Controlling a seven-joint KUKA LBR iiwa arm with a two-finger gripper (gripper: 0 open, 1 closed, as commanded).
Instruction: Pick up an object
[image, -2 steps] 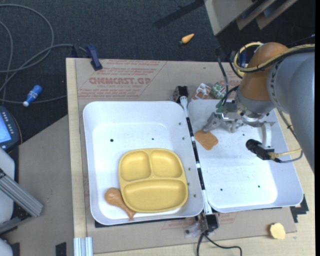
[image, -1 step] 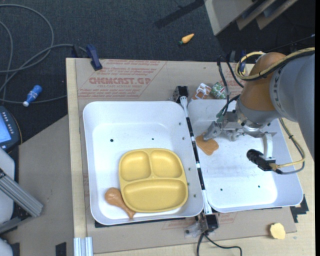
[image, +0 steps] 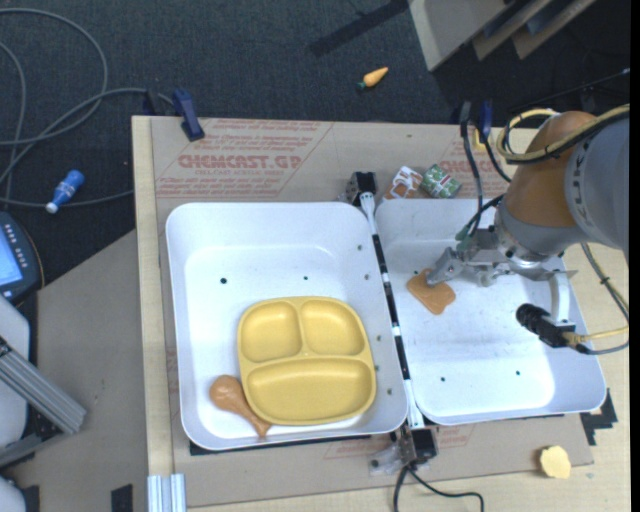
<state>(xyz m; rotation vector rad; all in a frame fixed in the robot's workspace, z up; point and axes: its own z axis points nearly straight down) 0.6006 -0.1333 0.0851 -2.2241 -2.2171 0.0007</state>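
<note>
A flat tan piece shaped like toast lies in the right bin, close to its left wall. My gripper is low in that bin, right at the upper right edge of the tan piece. The grey arm with its orange band comes in from the right above it. In the left bin sits a yellow divided plate, with an orange drumstick-shaped toy against its lower left corner.
A crumpled green and white wrapper lies on the bench behind the right bin. A small yellow chunk rests on the bench at the front right. Blue clamps hold the board's back edge. A black cable fitting hangs over the right bin.
</note>
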